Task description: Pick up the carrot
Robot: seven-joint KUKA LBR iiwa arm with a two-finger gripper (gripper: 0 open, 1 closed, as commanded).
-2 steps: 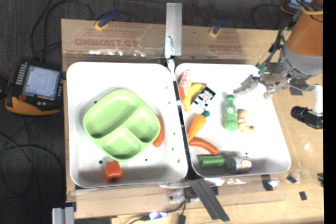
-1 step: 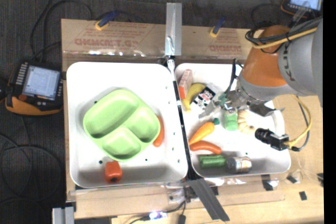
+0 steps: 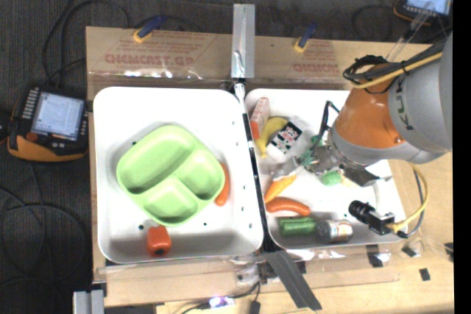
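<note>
Gripper [image 3: 318, 155] sits low in the right bin [image 3: 390, 187], under the grey arm [image 3: 423, 103] with its orange band [image 3: 368, 125]. Its tip is mostly hidden by the wrist, so whether it is wide or narrow I cannot tell. Nothing visibly held.

Carrot [image 3: 282, 186] lies just left and a little below the gripper, a thin orange piece pointing toward it, near but apart (contact looks unlikely, view is poor here). Below the carrot is a red-orange pepper [image 3: 287, 206], and below that a green can [image 3: 294, 226] on its side with a small bottle [image 3: 335, 231] beside it. A small green piece [image 3: 331, 177] is just right of the gripper tip. Up and left of the gripper: a banana [image 3: 274, 130] and a white packet with black print [image 3: 283, 140], close together.

Left bin [image 3: 110, 232], well away to the gripper's left, holds a green divided plate [image 3: 169, 173], an orange strip [image 3: 223, 187] touching the plate's right edge, and an orange block [image 3: 157, 240] near the front.
</note>
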